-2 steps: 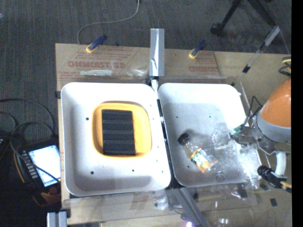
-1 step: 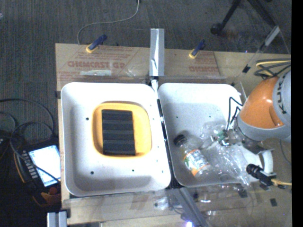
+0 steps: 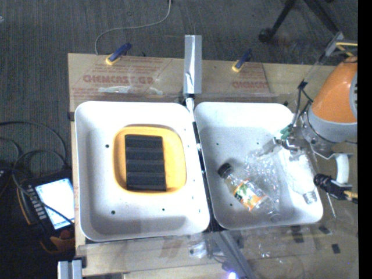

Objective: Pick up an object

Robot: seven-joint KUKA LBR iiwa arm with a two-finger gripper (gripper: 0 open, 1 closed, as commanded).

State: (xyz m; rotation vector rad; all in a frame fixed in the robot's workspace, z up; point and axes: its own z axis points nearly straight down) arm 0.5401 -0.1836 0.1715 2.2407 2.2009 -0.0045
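At the left of the frame sits the left bin (image 3: 93, 156), and in its middle lies a yellow tray with a black ridged block (image 3: 145, 161). Next to it is the right bin (image 3: 232, 121). A small plastic bottle with a black cap (image 3: 243, 188) lies near the bottom middle of that bin, beside crinkled clear plastic (image 3: 264, 167). The gripper (image 3: 290, 139) hangs at the bin's right edge, up and to the right of the bottle, apart from it. I cannot tell its state.
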